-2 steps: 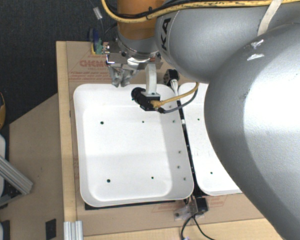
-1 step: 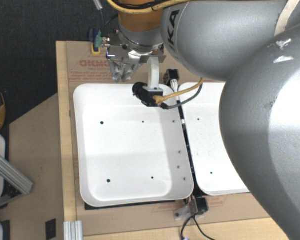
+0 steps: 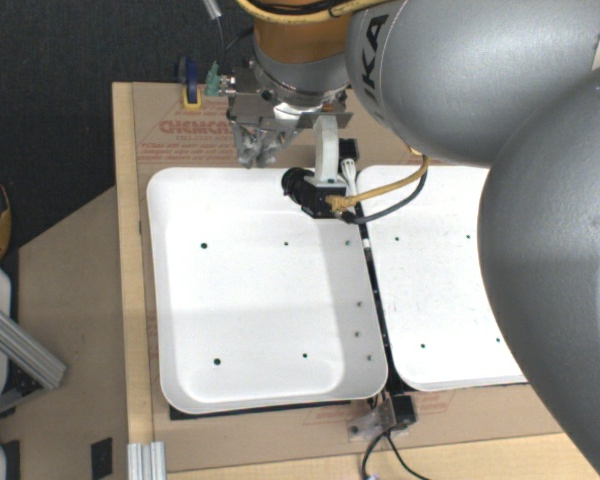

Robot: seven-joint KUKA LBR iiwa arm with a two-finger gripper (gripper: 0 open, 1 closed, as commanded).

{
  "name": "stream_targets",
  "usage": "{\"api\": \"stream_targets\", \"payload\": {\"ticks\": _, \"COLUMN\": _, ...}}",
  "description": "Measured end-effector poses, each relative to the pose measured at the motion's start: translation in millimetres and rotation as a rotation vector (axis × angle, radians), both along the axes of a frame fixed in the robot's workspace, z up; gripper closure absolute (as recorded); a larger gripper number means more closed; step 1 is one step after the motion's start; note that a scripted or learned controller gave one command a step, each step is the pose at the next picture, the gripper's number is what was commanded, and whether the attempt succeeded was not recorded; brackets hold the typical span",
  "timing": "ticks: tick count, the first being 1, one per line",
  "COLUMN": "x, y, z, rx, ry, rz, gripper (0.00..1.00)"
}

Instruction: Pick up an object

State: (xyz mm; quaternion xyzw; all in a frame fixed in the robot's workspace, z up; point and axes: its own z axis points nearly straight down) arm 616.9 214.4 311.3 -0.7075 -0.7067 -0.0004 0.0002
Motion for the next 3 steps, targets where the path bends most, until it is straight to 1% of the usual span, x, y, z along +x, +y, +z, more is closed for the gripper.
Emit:
{"api": "stream_targets", "payload": {"ticks": 1, "x": 43.9, "y": 10.4, "z": -64.6, "rx": -0.001, "ry": -0.001, "rz": 0.002, "gripper": 1.0}}
{"api": "stream_targets", "payload": {"ticks": 2, "x": 35.0, "y": 3.2, "z": -33.0, "rx": 0.0, "ry": -0.005, "rz": 0.0, "gripper": 1.0}}
{"api": "stream_targets", "payload": {"ticks": 3, "x": 47.6, "y": -41.9, "z": 21.5, "rx": -0.001, "ry": -0.009, "rz": -0.003, "gripper": 1.0}}
